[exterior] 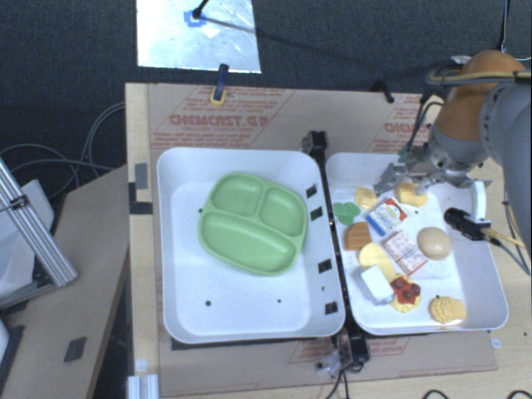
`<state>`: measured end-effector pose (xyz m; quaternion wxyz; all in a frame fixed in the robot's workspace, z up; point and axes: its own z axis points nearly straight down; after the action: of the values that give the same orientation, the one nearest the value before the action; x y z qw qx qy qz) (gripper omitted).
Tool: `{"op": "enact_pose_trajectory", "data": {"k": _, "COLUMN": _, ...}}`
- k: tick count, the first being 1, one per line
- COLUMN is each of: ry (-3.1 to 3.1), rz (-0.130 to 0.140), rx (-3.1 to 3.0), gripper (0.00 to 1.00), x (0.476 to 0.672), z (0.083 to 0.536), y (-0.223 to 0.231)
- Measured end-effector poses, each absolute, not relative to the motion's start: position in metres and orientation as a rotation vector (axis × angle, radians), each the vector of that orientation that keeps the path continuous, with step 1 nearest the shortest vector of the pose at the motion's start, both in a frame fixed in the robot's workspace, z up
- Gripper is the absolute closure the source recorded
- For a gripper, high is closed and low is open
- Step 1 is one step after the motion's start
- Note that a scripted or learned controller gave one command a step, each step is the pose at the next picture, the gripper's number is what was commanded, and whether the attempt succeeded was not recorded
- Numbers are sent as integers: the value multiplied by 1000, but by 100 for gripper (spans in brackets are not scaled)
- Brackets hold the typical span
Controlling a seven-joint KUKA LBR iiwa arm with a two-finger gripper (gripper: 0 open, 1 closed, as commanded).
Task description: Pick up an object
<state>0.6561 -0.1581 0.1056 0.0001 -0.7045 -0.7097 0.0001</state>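
since the gripper [397,175] hangs low at the twelve o'clock end of the right bin [490,302], with the toy foods crowded toward its centre, you should settle on one piece with room around it. the yellow chunk [411,194] lies just beside the gripper at four o'clock. whether the gripper is spread or clenched i cannot tell; nothing shows between its tips.

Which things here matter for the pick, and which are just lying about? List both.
For the job: gripper, right bin, and the toy food in it: corn, bun, red-and-white packet.

Lying about: green tray, left bin, foil sheet.
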Motion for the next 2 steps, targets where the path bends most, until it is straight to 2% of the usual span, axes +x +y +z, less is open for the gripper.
{"op": "enact_pose_trajectory", "data": {"k": 1, "ry": -2238, "rz": -11, "rx": -2218, "gripper": 0, "x": 661, "z": 93, "y": -158}}
{"op": "enact_pose_trajectory", "data": {"k": 2, "ry": -2245, "rz": -17, "rx": -2223, "gripper": 100, "x": 663, "z": 104, "y": -158}}
